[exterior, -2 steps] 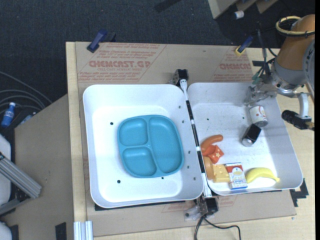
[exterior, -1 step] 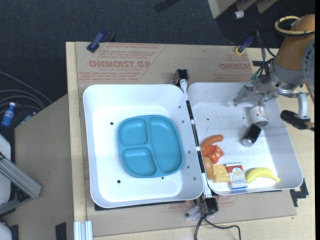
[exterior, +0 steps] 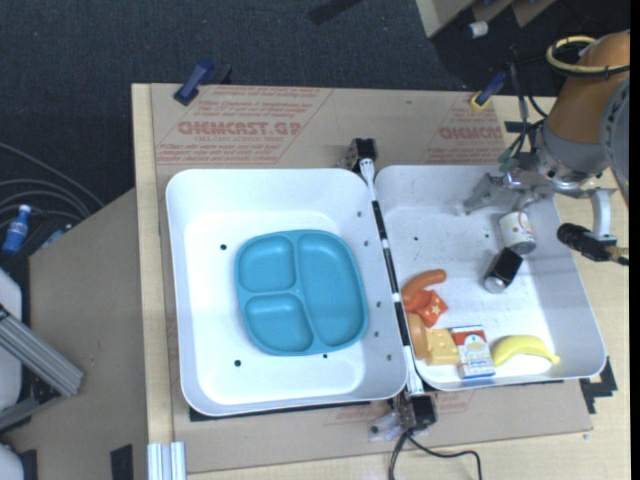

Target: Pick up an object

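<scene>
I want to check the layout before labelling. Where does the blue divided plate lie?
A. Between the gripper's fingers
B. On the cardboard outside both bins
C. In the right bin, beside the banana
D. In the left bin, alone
D: the blue divided plate lies flat in the left bin with nothing else in it, while the banana is in the right bin.

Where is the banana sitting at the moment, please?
The banana lies in the right bin, at its near right corner in the camera view, just right of the small carton.
</scene>
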{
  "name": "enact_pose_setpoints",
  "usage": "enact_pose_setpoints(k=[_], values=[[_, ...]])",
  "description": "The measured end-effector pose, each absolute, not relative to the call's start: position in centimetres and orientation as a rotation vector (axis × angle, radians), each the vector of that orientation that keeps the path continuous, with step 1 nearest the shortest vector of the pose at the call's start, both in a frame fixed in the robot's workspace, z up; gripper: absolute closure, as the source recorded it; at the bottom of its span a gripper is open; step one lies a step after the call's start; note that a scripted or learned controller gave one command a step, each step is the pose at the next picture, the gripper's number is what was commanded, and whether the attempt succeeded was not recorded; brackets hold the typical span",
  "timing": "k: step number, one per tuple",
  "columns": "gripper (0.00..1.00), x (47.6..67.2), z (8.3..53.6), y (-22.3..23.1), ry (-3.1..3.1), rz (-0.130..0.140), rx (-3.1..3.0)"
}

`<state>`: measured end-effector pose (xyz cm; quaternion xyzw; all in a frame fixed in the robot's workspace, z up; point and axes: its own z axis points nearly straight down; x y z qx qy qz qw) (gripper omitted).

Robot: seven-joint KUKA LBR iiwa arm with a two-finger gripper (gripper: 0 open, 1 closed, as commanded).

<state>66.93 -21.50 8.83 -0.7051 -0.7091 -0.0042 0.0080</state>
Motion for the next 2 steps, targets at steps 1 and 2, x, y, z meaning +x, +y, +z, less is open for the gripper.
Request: enact_pose_setpoints(k=[1, 2], values=[[1.0, 66.93, 9.69, -21.85, -2.227, -0.008, -2.214], [0.0, 66.94, 9.65, -21.53, -2.224, -0.011, -2.206]])
